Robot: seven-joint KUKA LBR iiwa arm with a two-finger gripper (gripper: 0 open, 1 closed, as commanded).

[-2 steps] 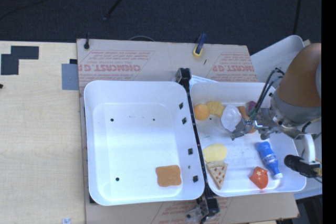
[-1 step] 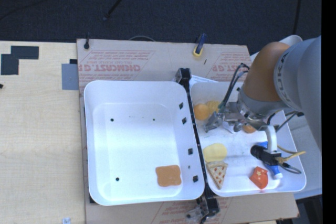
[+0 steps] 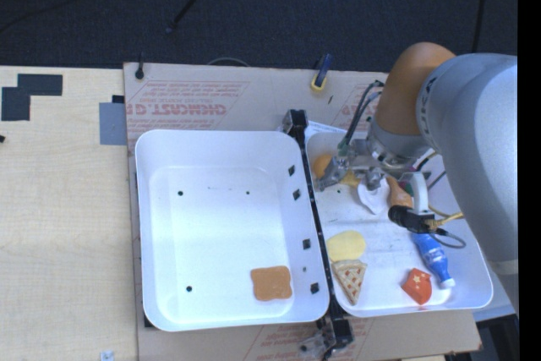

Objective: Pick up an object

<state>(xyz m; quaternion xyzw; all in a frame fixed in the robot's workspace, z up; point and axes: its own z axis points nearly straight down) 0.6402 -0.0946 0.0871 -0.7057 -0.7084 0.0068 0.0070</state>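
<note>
On your far left the pale wooden table carries nothing but a few dark flat patches. A brown cardboard sheet with red print lies beneath both bins, and a small blue and yellow clamp sits on its far edge.

The left shallow white plastic bin holds one thing: a flat orange-brown toast-shaped slice near its front right corner, well apart from the tool.

Across the wall the two bins share, the right shallow white plastic bin is where most of your candidates lie. A rounded orange-yellow lump sits against the left wall at the back. In front of it you have a pale yellow round disc, with a tan pizza-like wedge touching its near side. A white curved piece lies just beside the tool. Further right, a blue tube with a white cap lies slanted, and a red strawberry-like piece rests near the front rim, close to that cap.

The tool is low in the back part of the right bin, between the orange-yellow lump and the white piece. You cannot tell how wide it is open, and nothing can be made out in its hold.

The grey arm comes in from the right, bulky and close to the camera, bending down towards the bin through its orange band; it hides the bin's back right corner.
</note>
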